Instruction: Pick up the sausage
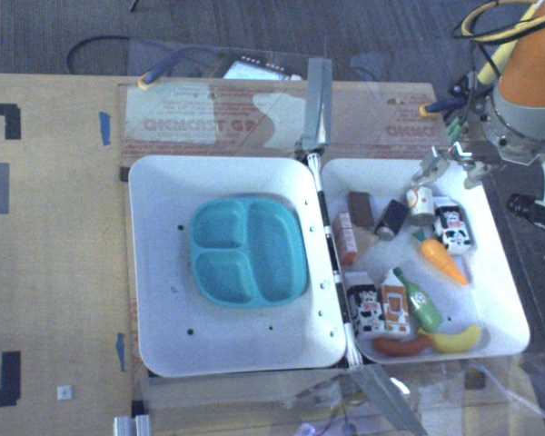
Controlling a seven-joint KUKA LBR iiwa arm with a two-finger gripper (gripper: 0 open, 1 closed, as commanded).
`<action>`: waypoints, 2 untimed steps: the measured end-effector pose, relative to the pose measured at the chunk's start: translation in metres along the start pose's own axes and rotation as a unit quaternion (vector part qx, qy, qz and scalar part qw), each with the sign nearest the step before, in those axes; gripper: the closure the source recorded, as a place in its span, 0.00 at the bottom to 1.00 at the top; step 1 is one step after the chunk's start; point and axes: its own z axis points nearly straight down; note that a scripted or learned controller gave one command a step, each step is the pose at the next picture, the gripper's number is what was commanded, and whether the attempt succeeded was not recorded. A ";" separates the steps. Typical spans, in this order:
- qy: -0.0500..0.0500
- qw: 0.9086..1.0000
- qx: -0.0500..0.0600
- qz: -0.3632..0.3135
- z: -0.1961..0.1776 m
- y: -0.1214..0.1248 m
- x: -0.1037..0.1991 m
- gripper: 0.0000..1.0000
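Observation:
The sausage (401, 345) is a short red link lying flat at the near edge of the right bin (509, 289), just left of a yellow banana (460, 339) and below two small cartons. My gripper (451, 173) hangs over the far right corner of that bin, well away from the sausage on the far side. Its fingers are spread open with nothing between them. A small white cup (421, 202) sits just below its left finger (427, 172).
The right bin also holds a carrot (445, 260), a green bottle (419, 303), a cow-patterned carton (451, 226), a brown block (360, 209), a dark object (391, 218) and a reddish bar (345, 236). A teal divided plate (250, 248) lies in the left bin (154, 243).

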 end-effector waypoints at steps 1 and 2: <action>0.000 0.997 -0.001 -0.083 0.058 -0.017 -0.028 0.00; 0.000 0.997 -0.002 -0.080 0.117 -0.005 0.035 0.00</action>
